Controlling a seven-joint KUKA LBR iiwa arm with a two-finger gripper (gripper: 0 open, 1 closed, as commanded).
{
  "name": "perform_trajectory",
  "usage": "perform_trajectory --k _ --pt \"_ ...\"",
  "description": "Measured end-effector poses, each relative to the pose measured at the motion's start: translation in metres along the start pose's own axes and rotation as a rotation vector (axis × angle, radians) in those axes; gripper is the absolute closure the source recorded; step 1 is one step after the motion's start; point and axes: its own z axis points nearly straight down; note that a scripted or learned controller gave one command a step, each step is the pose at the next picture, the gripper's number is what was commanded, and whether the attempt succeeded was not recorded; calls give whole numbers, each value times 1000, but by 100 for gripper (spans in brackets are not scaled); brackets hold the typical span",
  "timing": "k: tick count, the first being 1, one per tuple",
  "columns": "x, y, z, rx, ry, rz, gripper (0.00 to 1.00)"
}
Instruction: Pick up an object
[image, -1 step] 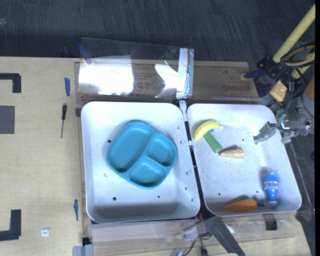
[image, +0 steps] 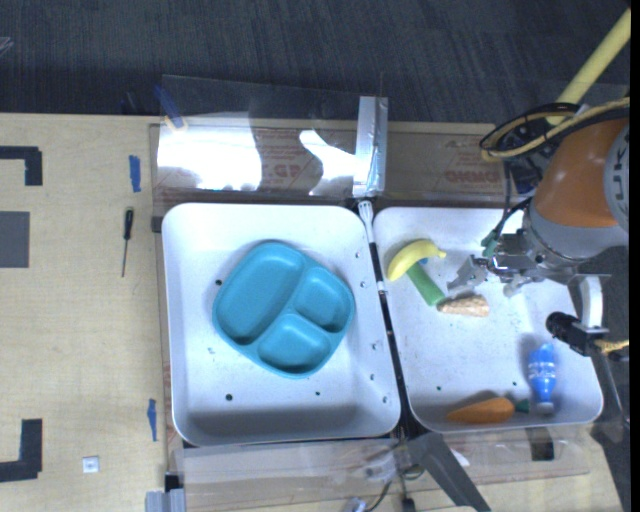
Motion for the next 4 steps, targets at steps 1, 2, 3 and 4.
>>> perform_trajectory --k 1,2,3,4 --pt "27 37 15 -8 -4 -182 0" --pt "34 30 63 -11 -5 -293 0" --pt "33 33 50 -18 -7 -292 100" --pt "44 72 -40 -15 -6 -273 100"
